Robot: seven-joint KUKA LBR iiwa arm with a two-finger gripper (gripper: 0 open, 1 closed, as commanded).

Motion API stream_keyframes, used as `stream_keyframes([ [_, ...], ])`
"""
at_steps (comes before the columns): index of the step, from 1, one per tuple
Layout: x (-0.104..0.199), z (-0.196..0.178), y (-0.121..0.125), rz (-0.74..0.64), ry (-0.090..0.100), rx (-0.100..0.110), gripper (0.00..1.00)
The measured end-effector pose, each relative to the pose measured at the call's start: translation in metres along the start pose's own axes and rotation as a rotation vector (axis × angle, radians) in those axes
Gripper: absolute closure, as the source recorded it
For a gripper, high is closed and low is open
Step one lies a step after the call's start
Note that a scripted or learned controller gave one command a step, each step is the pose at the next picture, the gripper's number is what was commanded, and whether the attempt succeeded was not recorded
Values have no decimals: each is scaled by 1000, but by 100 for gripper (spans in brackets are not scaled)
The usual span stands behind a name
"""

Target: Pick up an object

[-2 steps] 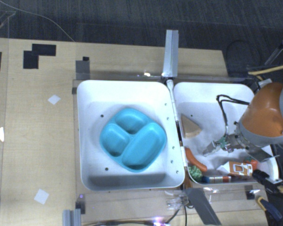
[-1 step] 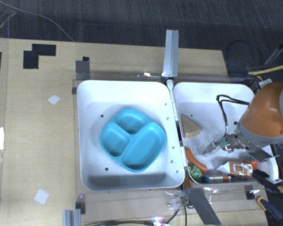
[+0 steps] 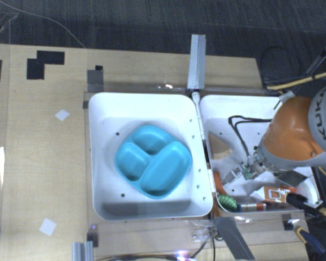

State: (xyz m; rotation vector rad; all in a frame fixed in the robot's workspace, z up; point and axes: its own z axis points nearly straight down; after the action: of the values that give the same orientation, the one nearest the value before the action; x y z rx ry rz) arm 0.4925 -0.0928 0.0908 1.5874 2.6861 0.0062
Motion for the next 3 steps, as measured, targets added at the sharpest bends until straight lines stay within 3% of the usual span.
stream_keyframes([
  [1,0,0,1,-134,0,-3,0],
  [2,-75,6,109,-233,11,4,0],
  [3,-24,2,42,-348,11,1,0],
])
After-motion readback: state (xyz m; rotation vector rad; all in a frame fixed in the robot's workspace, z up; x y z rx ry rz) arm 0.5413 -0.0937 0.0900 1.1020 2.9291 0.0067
